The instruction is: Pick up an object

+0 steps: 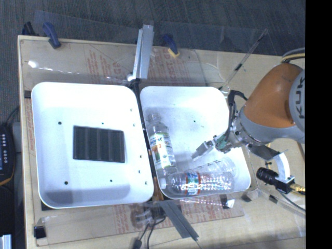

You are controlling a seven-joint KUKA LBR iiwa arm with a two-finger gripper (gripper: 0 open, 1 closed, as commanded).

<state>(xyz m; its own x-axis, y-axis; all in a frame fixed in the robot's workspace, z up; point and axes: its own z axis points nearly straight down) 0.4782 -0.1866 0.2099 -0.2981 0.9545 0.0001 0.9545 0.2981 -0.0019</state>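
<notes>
Jaws: right-centre of frame, over the right bin, pointing lower left; spread not discernible, nothing visibly gripped. Clear bottle: just below the jaws along the bin's lower wall, long axis left-right, red-blue label mid-body. Second bottle: left of the jaws against the bin's left wall, long axis top-bottom. Left bin: dark grated panel only.

Two bins are set side by side on the bench. In the right bin, one bottle lies along the left wall, another bottle along the near wall.
</notes>
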